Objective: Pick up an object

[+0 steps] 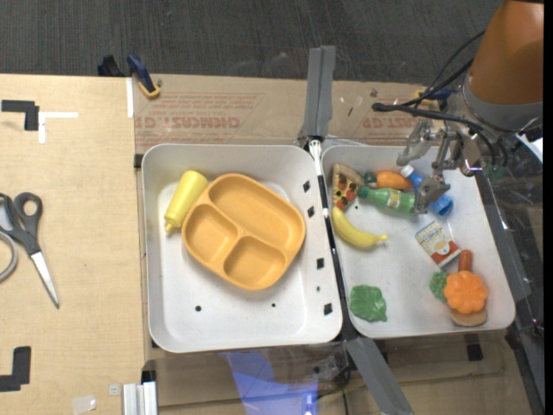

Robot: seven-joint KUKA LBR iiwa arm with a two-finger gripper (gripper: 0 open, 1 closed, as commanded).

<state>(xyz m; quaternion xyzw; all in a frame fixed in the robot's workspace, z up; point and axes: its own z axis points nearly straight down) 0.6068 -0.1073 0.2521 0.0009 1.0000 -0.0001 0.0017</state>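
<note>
The arm's orange band (516,50) is seen at the upper right, and the gripper (429,173) is hung low over the far part of the right bin (497,258). Whether its jaws are parted or closed cannot be told from this slant.

Just beneath it a green bottle (389,199) is laid on its side, with a small orange piece (393,180) behind it and a blue cap-like piece (441,203) at the gripper's near side. Nothing is seen to be gripped. A slice of pizza (346,185) is propped against the bin's left wall, and a banana (356,232) is laid just in front of it. Nearer the front, a green leafy piece (369,303) is placed, well apart from an orange pumpkin (467,293) in the right corner. Between pumpkin and bottle a small white carton (436,243) is tilted.

In the left bin (164,318) a yellow divided tray (244,229) is set at an angle, and a yellow bottle (184,199) is tucked against its left edge. Out on the bench, scissors (31,240) are left lying.
</note>
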